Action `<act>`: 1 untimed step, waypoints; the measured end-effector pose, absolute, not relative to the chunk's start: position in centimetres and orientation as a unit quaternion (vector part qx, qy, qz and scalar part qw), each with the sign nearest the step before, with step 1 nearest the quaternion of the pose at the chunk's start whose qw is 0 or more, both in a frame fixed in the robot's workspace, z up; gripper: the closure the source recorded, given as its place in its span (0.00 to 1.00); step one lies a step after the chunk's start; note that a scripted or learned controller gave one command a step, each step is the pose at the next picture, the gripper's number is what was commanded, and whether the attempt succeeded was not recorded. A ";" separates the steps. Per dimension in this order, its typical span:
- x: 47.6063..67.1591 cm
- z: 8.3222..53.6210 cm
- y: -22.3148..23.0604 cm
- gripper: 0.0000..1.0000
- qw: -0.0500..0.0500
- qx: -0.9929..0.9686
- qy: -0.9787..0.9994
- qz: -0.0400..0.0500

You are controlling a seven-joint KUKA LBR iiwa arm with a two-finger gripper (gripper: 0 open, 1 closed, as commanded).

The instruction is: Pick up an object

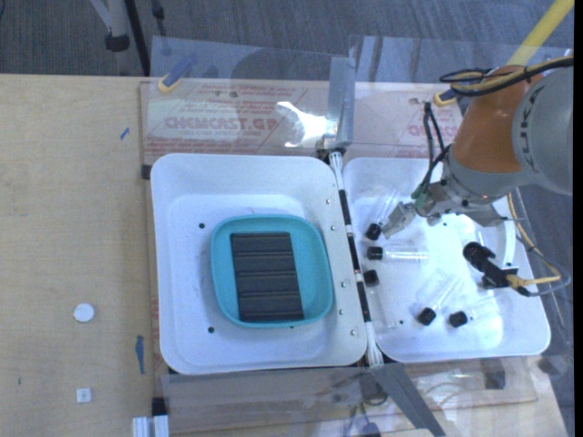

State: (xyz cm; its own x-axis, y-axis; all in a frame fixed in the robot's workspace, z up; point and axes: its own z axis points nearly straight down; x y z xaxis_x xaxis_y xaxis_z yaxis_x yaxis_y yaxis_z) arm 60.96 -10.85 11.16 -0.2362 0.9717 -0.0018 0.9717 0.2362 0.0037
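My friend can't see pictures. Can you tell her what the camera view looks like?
A grey and orange robot arm reaches from the right over the right white bin, which holds small clear tubes with black caps. The left white bin holds a teal tray with a dark ridged block in it.

teal tray point(314, 253) holding dark ridged block point(266, 276) in left bin point(173, 244).

On the worktop point(64, 208), the left white bin point(182, 198) holds a teal tray point(223, 244) bearing a dark ribbed block point(266, 277). The right bin point(519, 330) holds scattered clear vials with black caps point(426, 316). The grey arm point(496, 139) hangs over it, claw point(401, 218) near a vial point(401, 256).
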 end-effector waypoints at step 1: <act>59.2 18.5 -2.4 0.00 0.001 0.588 0.809 0.001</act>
State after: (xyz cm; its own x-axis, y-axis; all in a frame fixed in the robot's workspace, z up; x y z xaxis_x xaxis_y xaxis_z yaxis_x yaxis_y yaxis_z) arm 59.22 -2.45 18.52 -0.3095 0.9509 -0.0012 0.9509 0.3095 0.0032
